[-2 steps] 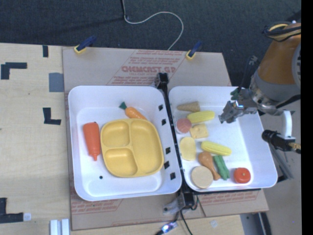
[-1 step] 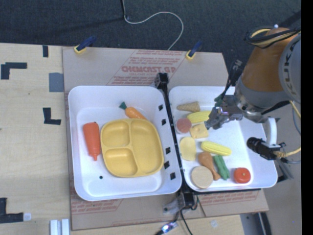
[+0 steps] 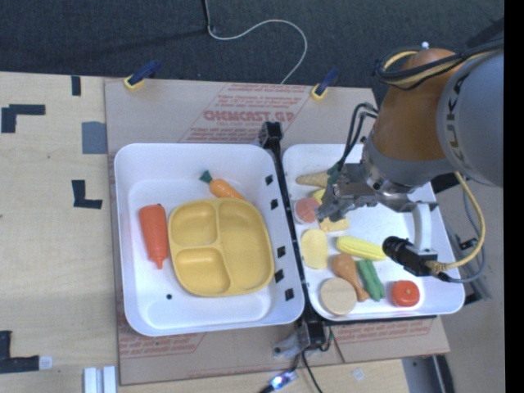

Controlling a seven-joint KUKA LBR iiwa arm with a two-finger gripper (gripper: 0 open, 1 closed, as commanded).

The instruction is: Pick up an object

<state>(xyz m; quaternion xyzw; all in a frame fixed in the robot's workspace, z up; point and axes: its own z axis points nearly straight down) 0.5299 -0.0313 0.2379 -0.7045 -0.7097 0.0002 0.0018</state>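
Grey end effector point(image 3: 332, 211) low in right bin point(image 3: 438, 305) — over pink piece point(image 3: 305, 210), beside corn point(image 3: 360, 248)

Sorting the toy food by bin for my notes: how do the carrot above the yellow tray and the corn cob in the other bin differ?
The carrot is orange with a green top; the corn cob is yellow. The carrot lies in the left bin against the yellow tray; the corn cob lies in the right bin among other toy foods, near the gripper. The carrot tapers; the corn cob is more even. Both lie flat, unheld.
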